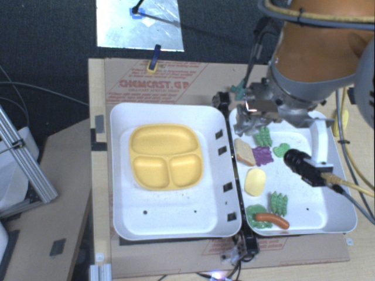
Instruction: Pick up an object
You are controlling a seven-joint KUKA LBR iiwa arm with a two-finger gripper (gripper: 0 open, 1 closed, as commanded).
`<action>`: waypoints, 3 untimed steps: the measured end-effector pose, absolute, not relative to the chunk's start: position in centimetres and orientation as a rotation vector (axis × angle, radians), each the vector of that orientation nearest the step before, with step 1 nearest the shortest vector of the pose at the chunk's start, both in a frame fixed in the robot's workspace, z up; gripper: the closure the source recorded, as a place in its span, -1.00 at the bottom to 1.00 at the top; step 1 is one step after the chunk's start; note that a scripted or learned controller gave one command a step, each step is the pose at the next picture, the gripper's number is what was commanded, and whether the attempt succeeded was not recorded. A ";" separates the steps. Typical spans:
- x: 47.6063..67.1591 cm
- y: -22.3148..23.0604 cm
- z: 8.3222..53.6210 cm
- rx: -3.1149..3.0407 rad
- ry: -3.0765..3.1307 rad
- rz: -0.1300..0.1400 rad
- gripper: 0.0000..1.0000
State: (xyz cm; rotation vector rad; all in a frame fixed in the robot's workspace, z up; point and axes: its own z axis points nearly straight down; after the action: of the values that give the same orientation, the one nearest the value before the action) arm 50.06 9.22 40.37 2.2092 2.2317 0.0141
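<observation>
The right bin [328, 215] holds several toy foods: a tan bread slice [244, 151], purple grapes [262, 155], a pale yellow piece [255, 181], a green leafy piece [262, 137], another green piece [281, 150], a green vegetable [278, 203] and a red sausage [271, 219] on a green leaf. My gripper [251, 120] hangs over the bin's back left corner, just above the bread slice and the green leafy piece. The arm's grey and orange body covers the back of the bin. Nothing shows between the fingers.
The left bin [123, 215] carries a yellow three-compartment tray [166, 156]. A black cylinder [304, 165] juts over the right bin's middle. Cables run along the right side. A shiny metal sheet [139, 16] lies behind the bench.
</observation>
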 end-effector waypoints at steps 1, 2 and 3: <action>48.6 14.4 43.6 2.210 2.232 0.009 1.00; 48.7 14.0 44.5 2.207 2.232 0.008 1.00; 53.0 24.0 38.8 2.211 2.236 -0.002 1.00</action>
State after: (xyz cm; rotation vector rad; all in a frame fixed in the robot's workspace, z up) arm 53.03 23.98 38.77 2.2108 2.2356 -0.0018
